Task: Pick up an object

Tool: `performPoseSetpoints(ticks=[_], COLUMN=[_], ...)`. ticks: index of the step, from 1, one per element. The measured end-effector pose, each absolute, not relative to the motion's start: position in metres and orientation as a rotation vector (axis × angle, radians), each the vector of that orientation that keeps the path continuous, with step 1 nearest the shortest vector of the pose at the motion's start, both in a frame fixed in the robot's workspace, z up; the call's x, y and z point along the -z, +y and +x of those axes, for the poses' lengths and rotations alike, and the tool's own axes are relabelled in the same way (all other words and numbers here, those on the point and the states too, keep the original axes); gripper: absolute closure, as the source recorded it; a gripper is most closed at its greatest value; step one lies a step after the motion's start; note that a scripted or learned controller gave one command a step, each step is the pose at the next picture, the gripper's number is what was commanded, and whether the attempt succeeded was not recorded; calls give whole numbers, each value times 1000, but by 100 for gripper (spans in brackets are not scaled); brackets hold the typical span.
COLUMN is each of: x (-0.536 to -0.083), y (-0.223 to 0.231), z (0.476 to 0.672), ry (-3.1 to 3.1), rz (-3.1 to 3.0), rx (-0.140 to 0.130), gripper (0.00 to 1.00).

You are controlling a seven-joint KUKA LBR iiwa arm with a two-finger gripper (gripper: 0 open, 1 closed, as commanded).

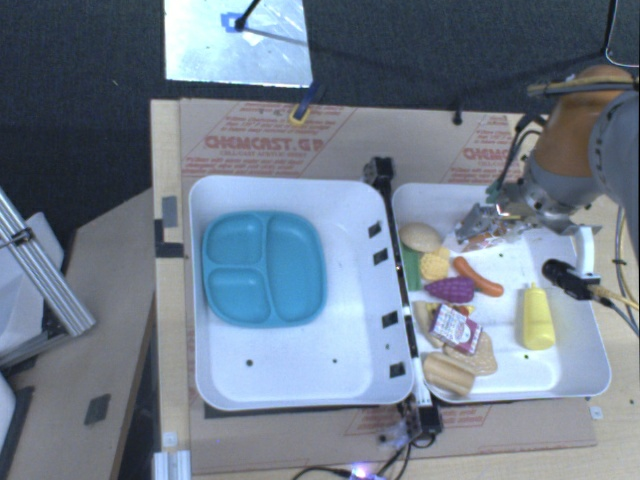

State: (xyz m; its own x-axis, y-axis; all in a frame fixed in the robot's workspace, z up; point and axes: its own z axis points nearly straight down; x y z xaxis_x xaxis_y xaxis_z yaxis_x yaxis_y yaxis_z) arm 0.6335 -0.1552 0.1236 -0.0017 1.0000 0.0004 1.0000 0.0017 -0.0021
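My gripper (479, 230) hangs low over the far part of the right bin (575, 368), just right of a beige rounded piece (421, 236). Right below the gripper lie a yellow corn piece (435, 264) and an orange sausage (479, 276). Further toward the front are a purple bunch (451, 290), a red and white packet (456, 329), a tan bun (448, 373) and a yellow mustard bottle (537, 317). A green piece (411, 268) lies against the bin's left wall. Nothing visibly sits in the gripper.
The left bin (350, 368) holds a blue divided plate (265, 268). A black-clipped divider (392, 268) runs between the two bins. The grey arm with its orange band (575, 133) comes in from the upper right.
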Motion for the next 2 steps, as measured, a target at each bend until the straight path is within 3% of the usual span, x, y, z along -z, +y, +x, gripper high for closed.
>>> performPoseSetpoints(ticks=[1, 2], x=[-122, -130], y=[-156, -157], z=[637, 636], ry=[-2229, -2228], rz=[-2226, -2225], rx=[9, 6], gripper=[0, 100])
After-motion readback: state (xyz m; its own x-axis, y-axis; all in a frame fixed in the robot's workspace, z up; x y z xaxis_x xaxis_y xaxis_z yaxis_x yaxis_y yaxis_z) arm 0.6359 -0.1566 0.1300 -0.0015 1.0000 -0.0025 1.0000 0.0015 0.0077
